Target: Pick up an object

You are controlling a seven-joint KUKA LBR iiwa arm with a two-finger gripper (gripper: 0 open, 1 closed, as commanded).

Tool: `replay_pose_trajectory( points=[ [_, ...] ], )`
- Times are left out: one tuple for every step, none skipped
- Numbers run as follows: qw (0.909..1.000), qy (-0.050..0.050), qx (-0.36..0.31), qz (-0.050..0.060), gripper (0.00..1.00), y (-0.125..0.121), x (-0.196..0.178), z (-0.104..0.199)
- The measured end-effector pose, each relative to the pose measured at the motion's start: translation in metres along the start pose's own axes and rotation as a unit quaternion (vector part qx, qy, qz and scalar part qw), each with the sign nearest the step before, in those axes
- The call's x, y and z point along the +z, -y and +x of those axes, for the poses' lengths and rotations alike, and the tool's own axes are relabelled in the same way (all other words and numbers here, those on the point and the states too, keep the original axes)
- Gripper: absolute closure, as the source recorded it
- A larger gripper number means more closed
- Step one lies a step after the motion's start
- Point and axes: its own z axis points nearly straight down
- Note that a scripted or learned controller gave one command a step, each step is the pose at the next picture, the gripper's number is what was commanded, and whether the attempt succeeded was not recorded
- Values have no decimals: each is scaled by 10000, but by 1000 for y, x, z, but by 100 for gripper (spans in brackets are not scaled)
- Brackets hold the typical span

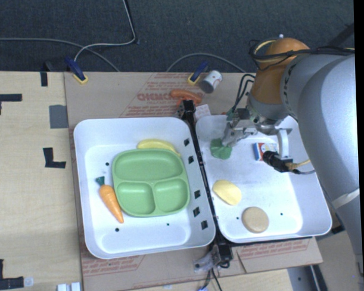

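My gripper (228, 138) reaches down into the far left part of the right bin (304, 218). Its tip is right against a small green object (220, 151) that lies on the bin floor near the divider. A yellow lemon-shaped piece (227, 192) and a round tan piece (255, 219) lie nearer the front of the same bin. A small red, white and blue item (261, 151) sits just right of the gripper. The grey arm with its orange band (274, 67) covers the bin's far right corner.
The left bin (92, 225) holds a green divided plate (151, 180), an orange carrot (110, 201) to its left and a yellow piece (156, 145) behind it. An orange item (186, 94) and a small grey cylinder (211, 81) lie beyond the bins.
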Motion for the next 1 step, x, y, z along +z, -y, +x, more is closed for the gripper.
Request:
replay_pose_trajectory(
  points=[
    [10000,-20,18,68,100,50,-32,7]
  ],
)
